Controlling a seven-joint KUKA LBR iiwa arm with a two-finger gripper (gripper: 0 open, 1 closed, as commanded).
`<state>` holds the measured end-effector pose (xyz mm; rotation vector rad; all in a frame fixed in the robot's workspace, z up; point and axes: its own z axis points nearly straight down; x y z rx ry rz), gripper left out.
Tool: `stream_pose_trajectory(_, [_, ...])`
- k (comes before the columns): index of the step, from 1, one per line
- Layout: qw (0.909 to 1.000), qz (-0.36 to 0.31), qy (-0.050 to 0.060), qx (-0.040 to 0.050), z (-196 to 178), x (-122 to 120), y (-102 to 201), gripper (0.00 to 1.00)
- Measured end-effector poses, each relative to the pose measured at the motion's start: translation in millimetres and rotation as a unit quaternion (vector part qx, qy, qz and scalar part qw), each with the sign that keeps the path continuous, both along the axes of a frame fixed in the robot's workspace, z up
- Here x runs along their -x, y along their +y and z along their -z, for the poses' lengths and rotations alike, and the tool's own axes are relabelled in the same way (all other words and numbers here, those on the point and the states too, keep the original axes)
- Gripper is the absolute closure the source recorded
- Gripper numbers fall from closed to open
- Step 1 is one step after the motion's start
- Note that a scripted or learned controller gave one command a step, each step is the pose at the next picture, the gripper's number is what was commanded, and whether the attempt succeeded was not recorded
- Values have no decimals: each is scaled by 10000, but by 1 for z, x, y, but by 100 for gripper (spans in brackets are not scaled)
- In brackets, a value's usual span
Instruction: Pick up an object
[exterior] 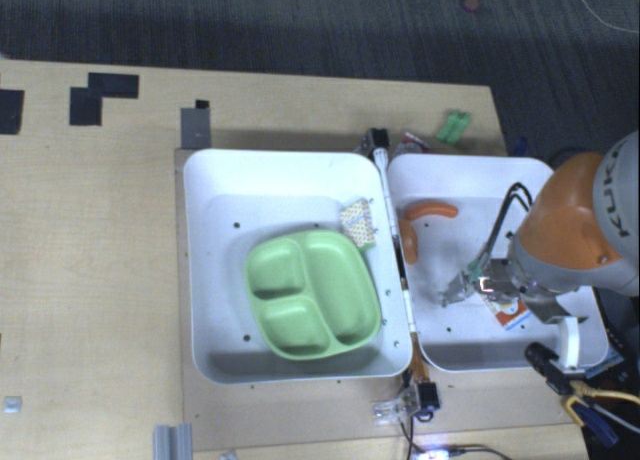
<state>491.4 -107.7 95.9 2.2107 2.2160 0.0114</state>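
1. Orange hot-dog-shaped toy [429,211] lies in the right bin [470,348], near its upper left corner; a second orange piece [408,240] lies just below it along the left wall.
2. Gripper [462,291] hangs low over the middle of the right bin, on the grey arm [572,228] with its orange band. State of the gripper: cannot tell (too small and blurred).
3. Red-and-white flat item [514,316] sits just beside the wrist, partly hidden by it.
4. Left bin [215,248] holds a green divided plate [312,293] and a small patterned packet [358,220] at the plate's upper right.
5. Judgement: approach phase, nothing seen held. Nearest candidates are the orange pieces and the flat item.
6. To do it well: centre over one target, keep clear of the bin wall, align the grip across the toy's narrow width, descend fully before closing, then lift straight up (the flat item looks hard to pinch).
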Motion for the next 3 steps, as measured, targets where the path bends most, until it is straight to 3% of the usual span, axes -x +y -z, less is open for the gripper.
stream_pose_trajectory(1, [10000, -15, -37, 4, 6, -98, 22, 0])
stream_pose_trajectory(2, [10000, -28, -46, 8, -5, -99, 21, 100])
stream_pose_trajectory(3, [10000, -22, 28, -9, -110, -179, 1, 100])
